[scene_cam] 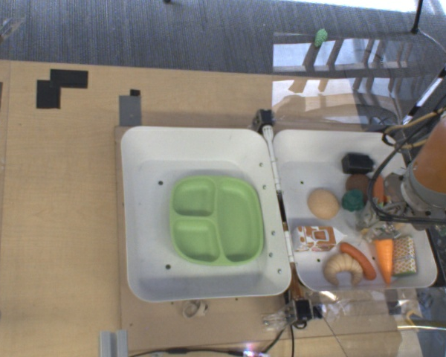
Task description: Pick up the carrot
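Lying in the right white bin (pixel 431 274) near its front edge, the tapered orange carrot (pixel 385 259) points toward that edge, just below the grey arm's wrist (pixel 424 199), between a red sausage (pixel 359 259) and a patterned packet (pixel 404 255).

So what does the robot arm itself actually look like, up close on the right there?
The arm comes in from the right edge as a rounded body with a broad orange band and a pale grey ring under it. Black cables loop over its top and down its left side. Below the ring, dark metal parts of the claw hang over the right bin, too cluttered to make out in detail.
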{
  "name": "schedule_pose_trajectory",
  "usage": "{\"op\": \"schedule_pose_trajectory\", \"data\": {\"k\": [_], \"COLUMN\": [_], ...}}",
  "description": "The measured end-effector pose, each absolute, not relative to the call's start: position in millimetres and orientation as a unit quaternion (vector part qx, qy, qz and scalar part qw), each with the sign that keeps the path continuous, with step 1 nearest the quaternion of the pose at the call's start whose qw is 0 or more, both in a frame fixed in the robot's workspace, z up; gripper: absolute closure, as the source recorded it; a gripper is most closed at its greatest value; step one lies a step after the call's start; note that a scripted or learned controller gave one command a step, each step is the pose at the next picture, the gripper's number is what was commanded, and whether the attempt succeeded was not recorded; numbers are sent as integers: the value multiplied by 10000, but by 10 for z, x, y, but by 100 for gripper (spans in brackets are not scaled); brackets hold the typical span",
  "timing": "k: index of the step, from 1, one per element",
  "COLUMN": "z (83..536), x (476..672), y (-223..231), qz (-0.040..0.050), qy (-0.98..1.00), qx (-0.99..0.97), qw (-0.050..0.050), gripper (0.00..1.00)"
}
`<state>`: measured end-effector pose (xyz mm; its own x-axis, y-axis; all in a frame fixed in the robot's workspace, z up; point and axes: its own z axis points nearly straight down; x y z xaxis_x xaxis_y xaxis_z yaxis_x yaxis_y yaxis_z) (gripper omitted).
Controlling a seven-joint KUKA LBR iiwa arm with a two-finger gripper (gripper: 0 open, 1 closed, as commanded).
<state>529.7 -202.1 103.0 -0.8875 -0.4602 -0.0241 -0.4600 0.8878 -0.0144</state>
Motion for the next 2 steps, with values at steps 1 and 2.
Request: {"op": "schedule_pose_trajectory", "data": {"k": [1, 2], "z": [1026, 898], "x": [5300, 5182], "y": [-2002, -2009], "qz": [-24, -8], "qy": [9714, 9488], "qx": [-2371, -3159], "qw": [136, 81], "gripper": [0, 0]}}
